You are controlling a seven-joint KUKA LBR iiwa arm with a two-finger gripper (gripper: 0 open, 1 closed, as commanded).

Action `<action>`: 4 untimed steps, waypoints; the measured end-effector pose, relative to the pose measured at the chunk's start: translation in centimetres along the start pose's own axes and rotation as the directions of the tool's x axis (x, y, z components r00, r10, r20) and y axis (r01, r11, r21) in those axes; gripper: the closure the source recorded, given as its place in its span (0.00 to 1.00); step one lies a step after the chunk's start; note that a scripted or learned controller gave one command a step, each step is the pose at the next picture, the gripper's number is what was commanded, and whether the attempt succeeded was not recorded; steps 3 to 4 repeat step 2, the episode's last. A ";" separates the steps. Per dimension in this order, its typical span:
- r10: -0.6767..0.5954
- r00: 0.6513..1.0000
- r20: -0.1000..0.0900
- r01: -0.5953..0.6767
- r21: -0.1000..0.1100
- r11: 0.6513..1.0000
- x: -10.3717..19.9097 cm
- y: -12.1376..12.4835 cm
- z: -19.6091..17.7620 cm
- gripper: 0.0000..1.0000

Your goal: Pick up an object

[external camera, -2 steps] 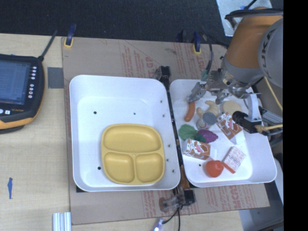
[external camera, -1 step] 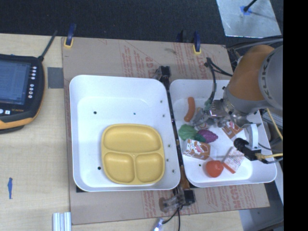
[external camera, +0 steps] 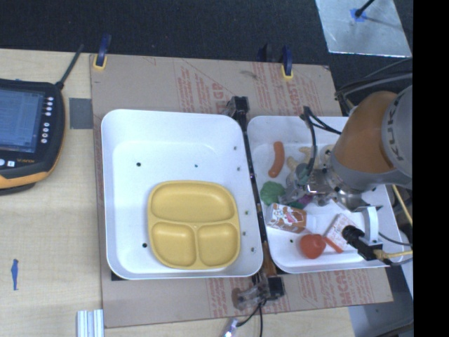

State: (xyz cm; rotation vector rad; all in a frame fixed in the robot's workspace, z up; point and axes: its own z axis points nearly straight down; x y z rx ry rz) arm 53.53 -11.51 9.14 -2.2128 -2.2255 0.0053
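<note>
The gripper (external camera: pixel 306 185) is low in the right bin (external camera: pixel 365 258) among crowded small things, its state I cannot tell, so it should settle squarely over one piece, perhaps the green one (external camera: pixel 273 190) just beside it, before lifting.

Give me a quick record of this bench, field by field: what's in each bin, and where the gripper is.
left bin: yellow divided tray
right bin: orange sausage, green piece, snack packet, red tomato, red and white box
gripper: low in the right bin, beside the green piece; finger state unclear
arm: reaching in over the right bin
left of bins: control pendant
</note>
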 end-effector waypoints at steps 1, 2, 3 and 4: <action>-0.004 1.000 0.002 0.004 0.001 1.000 -0.1 0.0 -1.1 1.00; 0.001 1.000 -0.001 -0.001 -0.004 1.000 6.3 8.1 -10.2 1.00; 0.001 1.000 -0.001 -0.001 -0.004 1.000 6.3 8.1 -10.2 1.00; 0.001 1.000 -0.001 -0.001 -0.004 1.000 6.3 8.1 -10.2 1.00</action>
